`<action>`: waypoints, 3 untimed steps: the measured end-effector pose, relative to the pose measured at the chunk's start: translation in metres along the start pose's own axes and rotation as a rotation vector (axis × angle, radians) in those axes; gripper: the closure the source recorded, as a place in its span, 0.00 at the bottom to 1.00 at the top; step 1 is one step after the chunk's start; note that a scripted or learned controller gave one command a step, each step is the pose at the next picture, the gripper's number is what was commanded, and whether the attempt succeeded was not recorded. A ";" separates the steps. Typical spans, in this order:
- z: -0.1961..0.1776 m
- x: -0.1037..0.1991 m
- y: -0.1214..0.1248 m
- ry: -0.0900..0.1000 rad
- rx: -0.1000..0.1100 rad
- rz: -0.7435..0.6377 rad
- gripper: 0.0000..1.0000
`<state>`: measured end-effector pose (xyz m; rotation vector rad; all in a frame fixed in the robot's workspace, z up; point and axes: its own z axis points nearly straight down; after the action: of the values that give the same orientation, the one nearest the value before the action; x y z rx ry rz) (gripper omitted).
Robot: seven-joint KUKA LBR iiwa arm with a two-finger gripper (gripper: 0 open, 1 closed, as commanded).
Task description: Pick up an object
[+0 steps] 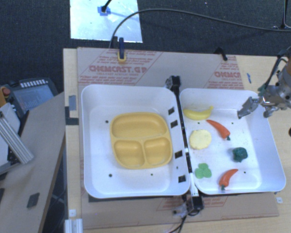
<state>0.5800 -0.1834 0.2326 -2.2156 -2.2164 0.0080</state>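
Observation:
The right bin (271, 149) holds a yellow banana (199, 113), a red chili (218, 128), a pale yellow round slice (200, 139), a dark green broccoli piece (239, 154), a flat green leaf shape (202, 171) and an orange-red pepper (228, 177). My gripper (257, 110) hangs over the bin's upper right part, well right of the banana and above the broccoli. Its fingers are spread open and nothing sits between them.
The left bin (94, 130) carries a yellow three-compartment tray (138, 140). A black divider (180, 135) runs between the bins. Cardboard (150, 67) lies under both. A control pendant (31, 93) and a metal rail (9, 135) sit at the far left.

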 end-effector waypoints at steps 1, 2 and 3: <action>-0.006 0.000 0.002 -0.003 -0.011 -0.003 0.00; 0.050 0.009 0.009 -0.001 -0.006 -0.005 0.00; 0.108 0.015 0.002 0.000 -0.005 -0.002 0.00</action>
<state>0.5812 -0.1680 0.1246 -2.2159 -2.2208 0.0032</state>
